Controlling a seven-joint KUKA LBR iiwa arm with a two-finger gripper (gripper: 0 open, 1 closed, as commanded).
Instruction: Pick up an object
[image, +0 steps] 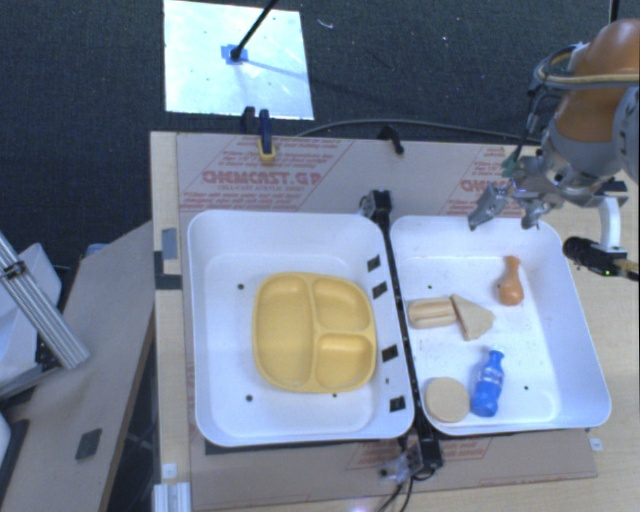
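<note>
The right bin (575, 305) holds several small items: an orange-brown gourd-shaped piece (511, 282), a tan roll (431, 313) touching a beige wedge (473, 318), a blue bottle (487, 381) and a round tan disc (447, 399). My gripper (507, 207) hangs over the far rim of the right bin, above and behind these items. Its two fingers are spread apart with nothing between them.
The left bin (220, 250) carries a yellow divided tray (314, 331). Black clips line the seam between the bins (388, 300). A black cable runs along the board behind the bins (400, 130). A metal rail (35, 305) lies at the left.
</note>
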